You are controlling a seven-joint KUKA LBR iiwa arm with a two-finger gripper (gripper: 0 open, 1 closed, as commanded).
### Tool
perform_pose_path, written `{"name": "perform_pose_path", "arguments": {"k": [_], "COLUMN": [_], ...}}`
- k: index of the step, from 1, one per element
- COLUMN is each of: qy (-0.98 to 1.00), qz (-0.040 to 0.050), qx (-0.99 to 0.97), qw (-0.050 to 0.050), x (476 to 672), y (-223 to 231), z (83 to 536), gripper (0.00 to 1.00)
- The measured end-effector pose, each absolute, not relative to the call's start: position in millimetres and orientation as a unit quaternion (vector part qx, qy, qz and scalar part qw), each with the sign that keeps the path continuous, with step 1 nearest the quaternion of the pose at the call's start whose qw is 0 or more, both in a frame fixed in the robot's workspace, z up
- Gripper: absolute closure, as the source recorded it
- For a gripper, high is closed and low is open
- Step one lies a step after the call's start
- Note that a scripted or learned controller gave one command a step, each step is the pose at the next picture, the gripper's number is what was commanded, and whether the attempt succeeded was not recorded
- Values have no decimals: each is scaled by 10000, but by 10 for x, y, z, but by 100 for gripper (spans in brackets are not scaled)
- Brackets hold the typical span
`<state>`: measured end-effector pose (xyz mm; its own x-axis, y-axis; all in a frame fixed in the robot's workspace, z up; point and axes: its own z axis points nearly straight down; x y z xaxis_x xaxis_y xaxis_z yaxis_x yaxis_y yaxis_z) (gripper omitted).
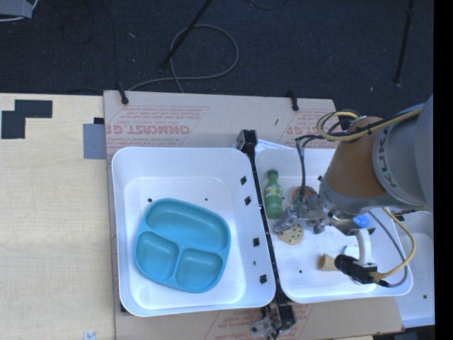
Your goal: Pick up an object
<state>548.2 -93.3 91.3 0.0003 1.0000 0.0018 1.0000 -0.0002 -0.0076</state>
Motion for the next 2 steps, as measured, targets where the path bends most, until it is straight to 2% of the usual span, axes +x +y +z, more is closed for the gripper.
{"name": "perform_pose_path", "arguments": {"k": [1,2], "qy": [-7046,-7046], "qz": [-6,2], "qx": [-7096,-7096], "qw": [-4,3], "x": [5510,5487], "y": [-959,-1030], "z": [1076,1676], "gripper": [100,100]}}
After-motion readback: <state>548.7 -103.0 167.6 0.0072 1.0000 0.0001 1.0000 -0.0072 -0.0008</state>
